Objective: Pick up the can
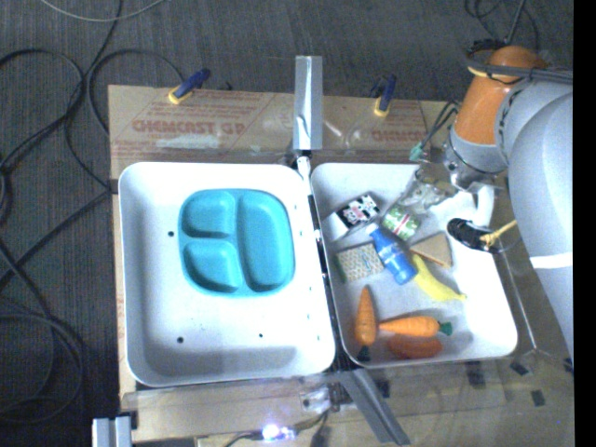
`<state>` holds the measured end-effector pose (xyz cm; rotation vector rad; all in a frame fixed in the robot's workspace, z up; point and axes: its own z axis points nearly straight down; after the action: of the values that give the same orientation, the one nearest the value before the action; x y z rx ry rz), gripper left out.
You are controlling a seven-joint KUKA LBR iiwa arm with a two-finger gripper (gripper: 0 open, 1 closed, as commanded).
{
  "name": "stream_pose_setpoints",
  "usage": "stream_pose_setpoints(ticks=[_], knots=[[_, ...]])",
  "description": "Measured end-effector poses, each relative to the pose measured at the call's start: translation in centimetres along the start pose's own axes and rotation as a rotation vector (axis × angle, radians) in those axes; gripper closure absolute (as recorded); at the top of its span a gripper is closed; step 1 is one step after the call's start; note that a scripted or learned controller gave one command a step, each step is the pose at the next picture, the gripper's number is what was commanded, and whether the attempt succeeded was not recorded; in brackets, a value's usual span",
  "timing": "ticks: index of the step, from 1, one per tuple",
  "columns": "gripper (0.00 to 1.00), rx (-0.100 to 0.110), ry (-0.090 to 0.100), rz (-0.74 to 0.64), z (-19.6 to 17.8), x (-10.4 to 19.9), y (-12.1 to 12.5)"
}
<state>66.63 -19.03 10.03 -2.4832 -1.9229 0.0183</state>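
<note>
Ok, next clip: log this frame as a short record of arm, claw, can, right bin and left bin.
arm: reaches in from the right, over the right bin's upper part
claw: right above the can, grip unclear
can: lying in the right bin, green label
right bin, other items: blue bottle, two carrots, banana
left bin: blue divided tray

Light falls evenly from overhead, bright on the two white bins (223,361) and dim over the dark floor (56,250) around them. Shadows are soft and short. A small glare spot (272,431) burns at the bottom edge, and the whole view looks slightly grainy and soft.
</note>
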Motion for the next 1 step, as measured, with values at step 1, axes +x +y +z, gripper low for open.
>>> stream_pose_setpoints(ticks=[1], knots=[[1.0,-0.004,0.005,0.191,-12.29,-2.3,0.61]])
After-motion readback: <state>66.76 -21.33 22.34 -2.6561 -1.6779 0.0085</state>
